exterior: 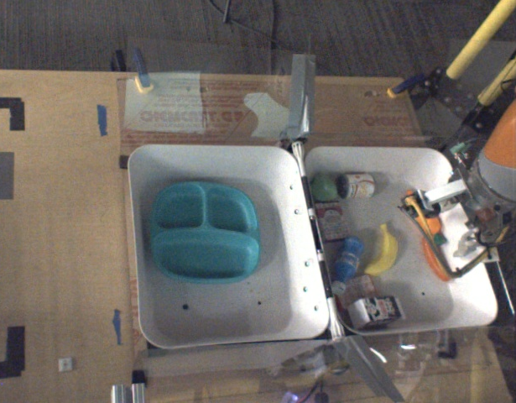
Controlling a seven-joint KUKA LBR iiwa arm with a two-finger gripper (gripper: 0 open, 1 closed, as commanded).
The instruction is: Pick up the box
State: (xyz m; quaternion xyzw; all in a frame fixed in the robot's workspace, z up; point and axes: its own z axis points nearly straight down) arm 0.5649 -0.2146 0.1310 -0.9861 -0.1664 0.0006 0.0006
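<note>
Dark carpet runs along the top of the camera view, and below it a pale wooden worktop point(56, 250) carries two shallow white bins side by side. Blue tape strips and black corner marks dot the wood on the left.

At the right edge the arm point(502, 154) comes in, grey with its orange band showing, bent down over the right bin point(467, 305). The gripper point(459, 225) hangs over that bin's right side, above an orange tool-like object point(434, 246) lying against the bin floor. Whether it is parted or closed cannot be told, and nothing can be seen caught in it.

A box point(377, 311), small with dark and white printing, lies near the front edge of the right bin, well apart from the gripper. Just behind it are a blue bottle point(348, 259) and a banana point(383, 250). Further back sit a green ball point(325, 186) and a white can point(357, 185) on its side, touching or nearly so. A small printed packet point(332, 222) lies by the dividing wall.

In the left bin point(157, 309) rests a teal divided plate point(205, 230).
</note>
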